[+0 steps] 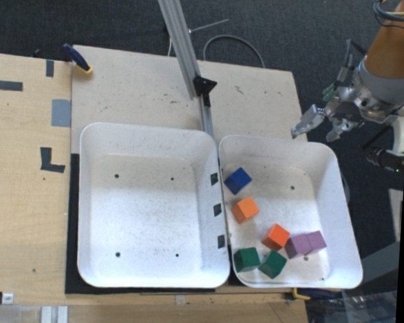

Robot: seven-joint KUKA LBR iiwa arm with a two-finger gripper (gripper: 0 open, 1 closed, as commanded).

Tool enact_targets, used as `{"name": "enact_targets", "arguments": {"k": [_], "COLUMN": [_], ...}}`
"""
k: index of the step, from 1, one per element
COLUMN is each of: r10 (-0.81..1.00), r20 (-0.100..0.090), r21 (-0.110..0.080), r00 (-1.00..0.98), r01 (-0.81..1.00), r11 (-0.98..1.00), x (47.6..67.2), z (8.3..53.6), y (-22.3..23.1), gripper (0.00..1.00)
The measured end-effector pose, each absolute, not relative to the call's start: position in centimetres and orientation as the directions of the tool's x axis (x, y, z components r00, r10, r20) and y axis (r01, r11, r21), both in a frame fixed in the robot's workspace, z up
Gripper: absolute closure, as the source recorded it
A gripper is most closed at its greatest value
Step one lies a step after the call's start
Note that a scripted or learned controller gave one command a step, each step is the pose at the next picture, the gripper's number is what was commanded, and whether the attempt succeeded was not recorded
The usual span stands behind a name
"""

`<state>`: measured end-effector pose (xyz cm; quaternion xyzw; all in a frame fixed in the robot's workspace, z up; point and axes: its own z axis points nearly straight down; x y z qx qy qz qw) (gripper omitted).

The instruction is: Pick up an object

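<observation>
Dark carpet surrounds a pale wooden bench (21,179) that carries two shallow white bins side by side, the left bin (92,150) bare-floored and speckled, the right bin (343,209) holding all the blocks. Counted, there are six blocks: one blue block (237,180) nearest the far side, two orange ones, two green ones and one purple. The first orange block (245,209) sits just below the blue one; the second orange block (277,236) lies nearer the front, touching the purple block (305,244) on its right. The two green blocks (260,261) rest close together at the front edge, just beside the second orange block. One slanted metal rail (183,42) runs down toward the seam between the bins. The gripper (322,124) hangs outside the right bin, above its far right corner, with its two fingers spread apart and nothing between them; the orange band (393,46) shows above the wrist.
</observation>
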<state>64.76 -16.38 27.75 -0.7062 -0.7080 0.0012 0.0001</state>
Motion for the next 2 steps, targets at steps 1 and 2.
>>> {"name": "enact_targets", "arguments": {"k": [1,2], "r10": [1.000,1.000], "r20": [0.001,-0.002], "r21": [0.000,-0.003], "r00": [-0.002,0.006], "r01": [1.000,1.000], "r11": [0.002,-0.006], "x": [58.8,51.0], "z": [29.8,30.7], "y": [-13.8,-19.0], "gripper": [0.00,0.00]}}
